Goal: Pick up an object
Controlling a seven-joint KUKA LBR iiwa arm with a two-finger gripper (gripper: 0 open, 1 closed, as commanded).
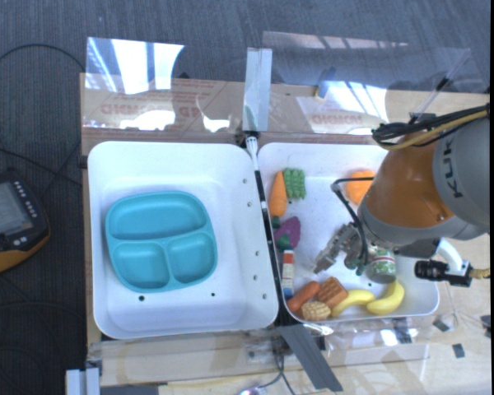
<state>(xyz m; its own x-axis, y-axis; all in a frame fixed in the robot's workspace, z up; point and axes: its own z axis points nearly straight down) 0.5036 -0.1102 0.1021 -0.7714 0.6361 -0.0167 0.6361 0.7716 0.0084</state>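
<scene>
Gripper hung w/ fingers apart, nothing btwn them, over right bin; toy banana lay just near-right of it, long axis running left-right.

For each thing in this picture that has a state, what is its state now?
Claw: low in the right bin, fingers apart, nothing between them.
Blue tray: flat in the left bin, compartments bare.
Carrot: lying by the right bin's left wall.
Banana: lying at the right bin's front edge.
Corn: lying at the front, touching the other toy foods.
Left bin: holds the tray.
Right bin: holds toy foods.
</scene>
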